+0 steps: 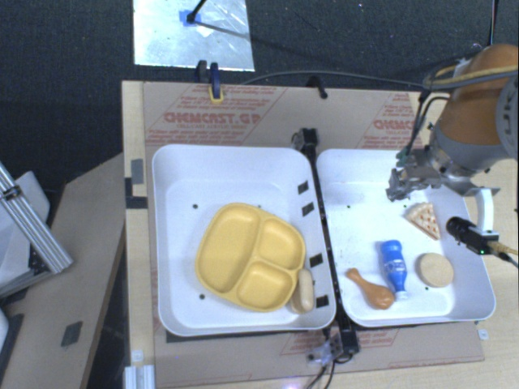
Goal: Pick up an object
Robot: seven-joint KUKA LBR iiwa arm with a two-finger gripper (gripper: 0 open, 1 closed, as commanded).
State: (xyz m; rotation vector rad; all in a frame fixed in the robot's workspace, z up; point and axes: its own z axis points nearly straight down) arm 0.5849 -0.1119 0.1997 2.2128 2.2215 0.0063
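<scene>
Because the arm reaches in from the right, we find its jaws (pixel 403 186) hovering over the right bin (pixel 357 177), just beside the pizza slice (pixel 422 219); whether they're open, we cannot tell.

Tan surface (pixel 97 241) carries a cardboard sheet (pixel 243 112) with red print. Two shallow white bins sit on the sheet side by side, touching along a black divider: left bin (pixel 174 217) and right bin (pixel 357 185). A blue-and-yellow clamp (pixel 213 82) grips the sheet's far edge.
</scene>
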